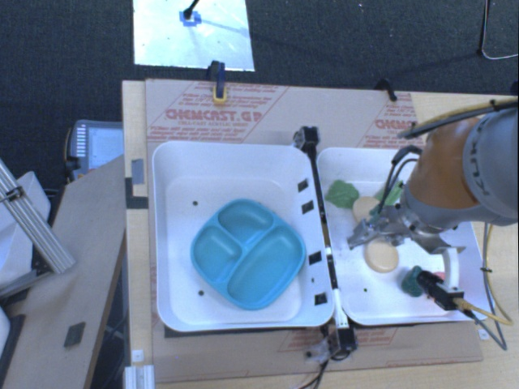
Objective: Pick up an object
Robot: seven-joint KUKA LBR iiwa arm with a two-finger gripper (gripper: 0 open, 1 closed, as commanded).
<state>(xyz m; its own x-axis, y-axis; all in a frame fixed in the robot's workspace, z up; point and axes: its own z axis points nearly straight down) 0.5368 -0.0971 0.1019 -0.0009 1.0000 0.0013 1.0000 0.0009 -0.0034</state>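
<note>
Two white bins: the left bin (174, 217) holds a blue divided plate (246, 252); the right bin (357, 302) holds green, cream and teal pieces. The gripper (375, 232), grip state indiscernible, hovers just beside the cream disc (382, 258).

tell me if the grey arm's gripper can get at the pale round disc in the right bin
Probably yes: the gripper hangs just above the pale round disc in the right bin, with nothing lying on it.
</note>
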